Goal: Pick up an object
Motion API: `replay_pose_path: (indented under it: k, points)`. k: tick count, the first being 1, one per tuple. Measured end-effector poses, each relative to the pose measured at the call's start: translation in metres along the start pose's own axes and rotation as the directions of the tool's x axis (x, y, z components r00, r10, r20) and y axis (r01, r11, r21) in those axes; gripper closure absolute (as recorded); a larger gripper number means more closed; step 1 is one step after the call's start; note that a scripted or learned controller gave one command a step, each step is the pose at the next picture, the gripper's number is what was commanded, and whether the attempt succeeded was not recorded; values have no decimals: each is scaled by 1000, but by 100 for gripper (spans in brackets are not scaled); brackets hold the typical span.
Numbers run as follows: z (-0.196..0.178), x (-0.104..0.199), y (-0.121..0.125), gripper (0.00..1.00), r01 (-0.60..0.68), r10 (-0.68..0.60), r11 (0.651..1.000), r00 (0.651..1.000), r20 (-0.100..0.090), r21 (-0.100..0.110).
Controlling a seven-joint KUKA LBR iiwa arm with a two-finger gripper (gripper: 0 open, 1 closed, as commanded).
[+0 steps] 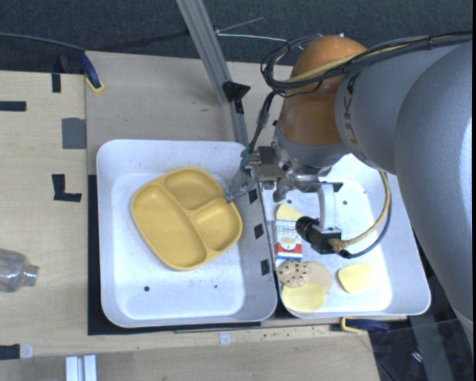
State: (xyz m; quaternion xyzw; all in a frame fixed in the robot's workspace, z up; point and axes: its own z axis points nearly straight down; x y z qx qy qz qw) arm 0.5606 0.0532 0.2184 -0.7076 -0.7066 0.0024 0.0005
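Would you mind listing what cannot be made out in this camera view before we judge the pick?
- Gripper: its fingers are hidden under the arm's wrist.
- Right bin: its upper part is covered by the arm.
- Small packet: print too small to read.
- Clear bottle: cut off by the left edge.

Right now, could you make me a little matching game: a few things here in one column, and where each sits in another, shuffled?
Things:
1. yellow divided plate
2. clear plastic bottle
3. small red and white packet
4. cookie

Places:
A. on the bench, left of both bins
B. right bin, just below the packet
C. left bin
D. right bin, near the divider

Pairs: 1-C, 2-A, 3-D, 4-B
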Motion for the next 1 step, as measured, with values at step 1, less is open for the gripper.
replay_pose_path:
  k: [1]
  points:
    - [-10,3,0,100,5,-5,1000,1000,-2,0]
